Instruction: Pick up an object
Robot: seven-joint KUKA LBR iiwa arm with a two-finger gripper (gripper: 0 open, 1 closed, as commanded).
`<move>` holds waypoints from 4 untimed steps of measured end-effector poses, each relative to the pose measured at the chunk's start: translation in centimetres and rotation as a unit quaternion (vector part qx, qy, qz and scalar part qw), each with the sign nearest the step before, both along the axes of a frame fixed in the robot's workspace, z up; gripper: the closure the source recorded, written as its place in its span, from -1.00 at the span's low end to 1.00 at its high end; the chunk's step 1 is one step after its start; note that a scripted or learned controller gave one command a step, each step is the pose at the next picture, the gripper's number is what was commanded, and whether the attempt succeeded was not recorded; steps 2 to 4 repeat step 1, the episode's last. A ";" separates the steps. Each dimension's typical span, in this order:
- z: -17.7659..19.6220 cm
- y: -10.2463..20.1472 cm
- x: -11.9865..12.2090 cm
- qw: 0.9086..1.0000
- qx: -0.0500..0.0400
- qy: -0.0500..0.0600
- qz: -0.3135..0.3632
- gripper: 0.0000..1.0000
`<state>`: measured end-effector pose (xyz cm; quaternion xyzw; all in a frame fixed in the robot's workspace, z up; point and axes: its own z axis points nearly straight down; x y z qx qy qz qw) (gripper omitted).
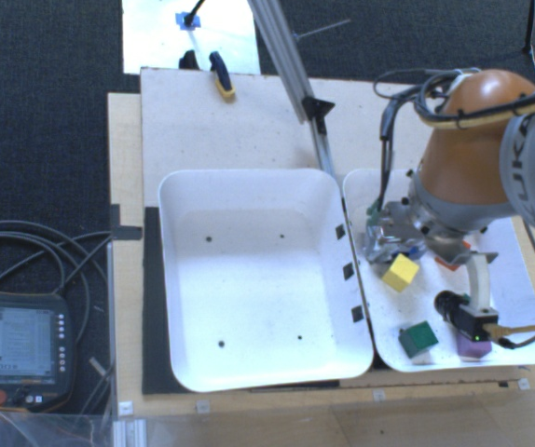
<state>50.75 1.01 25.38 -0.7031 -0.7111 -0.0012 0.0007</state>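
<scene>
The yellow cube (401, 273) lies in the right bin (528, 277), just under the gripper (386, 246) (a green block (418, 339) sits nearer the front rim). Whether the claw is apart or clamped cannot be told; nothing looks lifted, so the grasp and raise seem still to come.

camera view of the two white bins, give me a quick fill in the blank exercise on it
1. The small yellow cube lies in the ____ bin.
2. The small green block lies nearer the bench's ____ edge than the cube.
3. The band above the grey arm's wrist is ____.

Missing words: right; front; orange
</scene>
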 end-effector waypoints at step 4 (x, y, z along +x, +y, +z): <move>0.0 4.6 -1.0 1.000 0.000 0.000 0.000 1.00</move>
